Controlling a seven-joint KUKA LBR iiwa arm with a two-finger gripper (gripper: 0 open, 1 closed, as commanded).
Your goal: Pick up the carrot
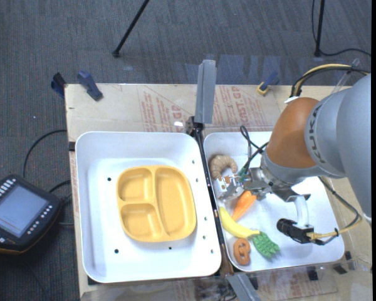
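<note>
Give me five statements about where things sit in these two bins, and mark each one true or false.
1. The yellow three-compartment plate lies in the left white bin. True.
2. The orange carrot lies on that plate. False: it lies in the right white bin, beside the gripper.
3. The yellow banana lies in the right bin, below the carrot. True.
4. The green leafy toy sits in the left bin. False: right bin, near the banana's end.
5. The plate's compartments hold food. False: they hold nothing.
</note>
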